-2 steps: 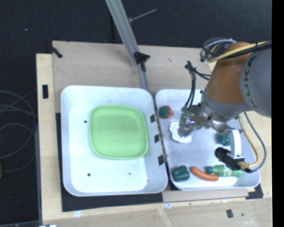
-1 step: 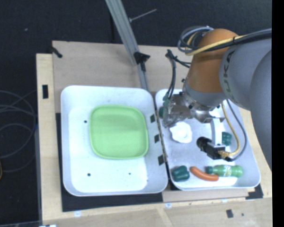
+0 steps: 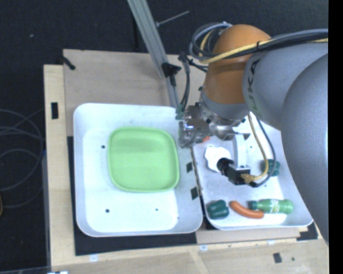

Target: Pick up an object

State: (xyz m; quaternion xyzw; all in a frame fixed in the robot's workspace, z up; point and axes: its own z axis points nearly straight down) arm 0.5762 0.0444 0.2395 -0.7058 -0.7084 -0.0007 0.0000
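My gripper (image 3: 188, 133) hangs over the seam between the two bins, at the left edge of the right bin (image 3: 294, 220), under the orange band of the wrist. Along the front of the right bin lie a dark green rounded object (image 3: 217, 209), an orange carrot-shaped piece (image 3: 245, 210) and a green bottle (image 3: 272, 205) on its side. A small teal thing (image 3: 273, 167) shows by the arm, partly hidden. A light green square plate (image 3: 143, 158) lies in the left bin (image 3: 90, 170). Nothing is visible in the gripper.
The big grey arm covers the right bin's back and right side. A slanted grey metal rail (image 3: 150, 36) runs from the top down to the seam behind the gripper. The bench's wooden border (image 3: 114, 73) surrounds the bins.
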